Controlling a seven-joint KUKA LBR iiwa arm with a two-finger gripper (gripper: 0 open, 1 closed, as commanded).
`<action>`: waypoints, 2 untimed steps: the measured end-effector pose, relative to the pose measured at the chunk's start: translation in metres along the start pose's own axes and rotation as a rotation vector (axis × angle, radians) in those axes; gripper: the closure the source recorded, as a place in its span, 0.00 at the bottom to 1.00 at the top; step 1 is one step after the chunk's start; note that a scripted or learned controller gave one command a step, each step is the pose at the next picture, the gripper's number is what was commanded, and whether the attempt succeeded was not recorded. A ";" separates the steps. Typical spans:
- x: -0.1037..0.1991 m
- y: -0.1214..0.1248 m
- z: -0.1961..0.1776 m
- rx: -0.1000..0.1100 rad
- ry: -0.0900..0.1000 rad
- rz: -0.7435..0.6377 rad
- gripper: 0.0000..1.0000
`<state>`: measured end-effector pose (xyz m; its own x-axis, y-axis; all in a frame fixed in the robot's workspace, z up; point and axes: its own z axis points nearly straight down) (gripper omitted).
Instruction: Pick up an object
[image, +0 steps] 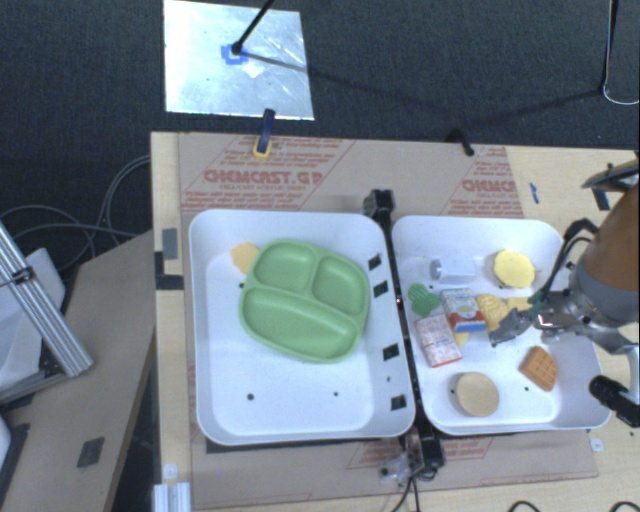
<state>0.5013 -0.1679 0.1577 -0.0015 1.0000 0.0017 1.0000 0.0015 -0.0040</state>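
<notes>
Tool (522, 326) sits low over the right bin (560, 240); I can't tell its finger state. I see a waffle (538, 368) just below it, a yellow disc (513, 267) above, a carton (461, 309) left and a tan puck (476, 393) lower left.

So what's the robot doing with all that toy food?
The robot's gripper is down in the right bin, among a pile of small toy foods: a yellow round piece, a waffle, a tan round disc and some little packets. It isn't holding anything yet. The left bin has a green divided plate.
</notes>
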 end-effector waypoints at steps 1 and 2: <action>0.000 0.004 0.043 -0.002 0.000 0.000 0.00; 0.001 0.005 0.075 -0.003 -0.001 0.001 0.00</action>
<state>0.5057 -0.1671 0.0827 -0.0008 1.0000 0.0010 1.0000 0.0008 -0.0013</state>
